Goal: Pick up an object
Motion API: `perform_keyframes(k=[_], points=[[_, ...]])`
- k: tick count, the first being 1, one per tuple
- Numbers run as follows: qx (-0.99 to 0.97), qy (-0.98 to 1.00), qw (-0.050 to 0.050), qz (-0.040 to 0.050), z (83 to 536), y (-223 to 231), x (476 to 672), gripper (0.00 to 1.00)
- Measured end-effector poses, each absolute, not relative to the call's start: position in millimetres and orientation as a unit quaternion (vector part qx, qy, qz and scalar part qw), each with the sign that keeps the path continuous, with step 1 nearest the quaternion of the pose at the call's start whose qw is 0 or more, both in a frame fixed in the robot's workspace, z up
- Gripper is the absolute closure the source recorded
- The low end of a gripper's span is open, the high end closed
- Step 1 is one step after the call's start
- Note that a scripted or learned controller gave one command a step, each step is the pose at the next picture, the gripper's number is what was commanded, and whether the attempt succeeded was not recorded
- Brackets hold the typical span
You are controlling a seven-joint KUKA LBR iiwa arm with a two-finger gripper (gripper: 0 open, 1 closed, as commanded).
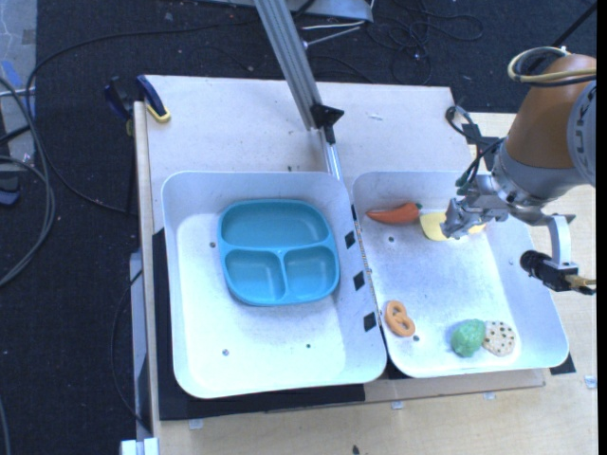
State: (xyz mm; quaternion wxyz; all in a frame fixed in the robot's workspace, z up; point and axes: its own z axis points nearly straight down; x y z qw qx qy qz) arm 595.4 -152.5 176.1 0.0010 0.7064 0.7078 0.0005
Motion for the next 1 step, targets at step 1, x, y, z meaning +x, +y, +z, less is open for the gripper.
perform_keyframes(k=[1], points=[[0.707, 0.708, 0.001, 0.0004, 233.6, -158.3, 599.9, 1.0]])
